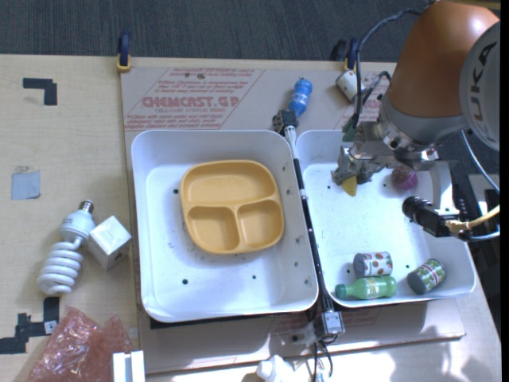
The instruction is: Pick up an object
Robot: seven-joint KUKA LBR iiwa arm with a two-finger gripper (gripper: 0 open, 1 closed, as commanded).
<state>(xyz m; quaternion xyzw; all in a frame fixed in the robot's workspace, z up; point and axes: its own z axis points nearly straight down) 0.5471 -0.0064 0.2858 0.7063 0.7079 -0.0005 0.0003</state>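
Observation:
My gripper hangs over the far left part of the right bin, under the orange-banded wrist. A small yellow object peeks out right at its tip, partly hidden by it; whether it is gripped is unclear. A purple object lies just right of the gripper. Along the bin's near edge lie a green bottle, a small red-and-white can and a green can.
The left bin holds a yellow divided plate. On the bench to the left are a spiral light bulb, a white cube and a red mesh bag. A blue bottle lies behind the bins.

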